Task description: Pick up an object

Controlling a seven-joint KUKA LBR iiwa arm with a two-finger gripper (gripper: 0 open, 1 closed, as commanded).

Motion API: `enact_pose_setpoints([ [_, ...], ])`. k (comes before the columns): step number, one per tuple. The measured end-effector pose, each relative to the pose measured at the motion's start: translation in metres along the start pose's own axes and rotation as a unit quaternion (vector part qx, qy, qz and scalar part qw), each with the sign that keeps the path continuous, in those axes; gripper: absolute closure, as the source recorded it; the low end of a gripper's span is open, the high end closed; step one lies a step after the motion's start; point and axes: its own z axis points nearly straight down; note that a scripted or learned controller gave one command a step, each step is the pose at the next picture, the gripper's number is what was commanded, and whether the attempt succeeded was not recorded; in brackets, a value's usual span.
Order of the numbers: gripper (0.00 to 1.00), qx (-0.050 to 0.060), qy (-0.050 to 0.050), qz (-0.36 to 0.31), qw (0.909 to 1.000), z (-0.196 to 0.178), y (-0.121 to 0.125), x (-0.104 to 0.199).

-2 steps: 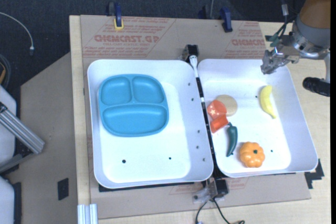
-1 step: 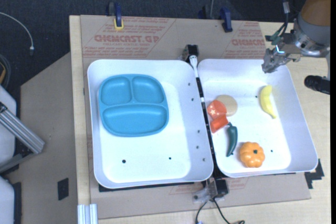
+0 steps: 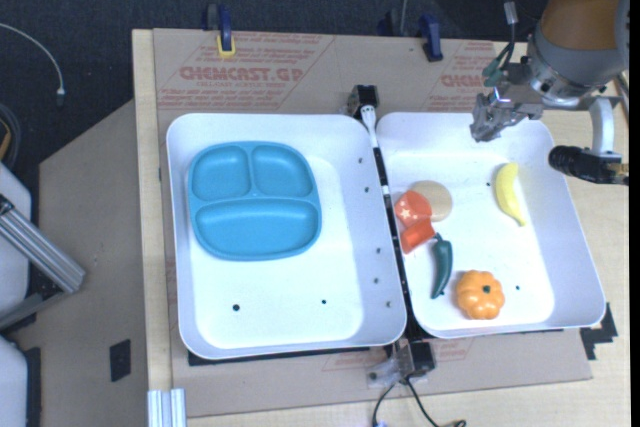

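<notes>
The arm is reaching in from the right, and its hand (image 3: 492,122) is hanging over the far edge of the right bin (image 3: 560,310), near that bin's back rim. Nothing is sitting between its fingers; how far apart they are standing cannot be told, since the hand is small and dark against the white.

The things to pick are all lying in the right bin. A yellow banana (image 3: 510,192) is resting nearest the hand, a little below it and apart from it. Toward the bin's left side a red pepper (image 3: 413,219) is touching a pale round piece (image 3: 435,198) behind it. Just below them a dark green chili (image 3: 441,266) is lying at a slant, and a small orange pumpkin (image 3: 479,294) is sitting beside its lower end.

The left bin (image 3: 300,315) is holding a blue divided plate (image 3: 255,199) (three compartments, lying flat).

The brown board (image 3: 330,70) covering the surface is carrying red printing that reads "CHEMCAST", with a second, partly hidden copy to the right. Two blue clamps (image 3: 222,25) are gripping its far edge.
</notes>
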Motion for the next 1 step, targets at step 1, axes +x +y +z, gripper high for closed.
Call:
enact_pose_setpoints([
  [1, 1.0, 0.001, 0.0, 0.0, 1.0, 0.012, -0.0074, 0.0575],
])
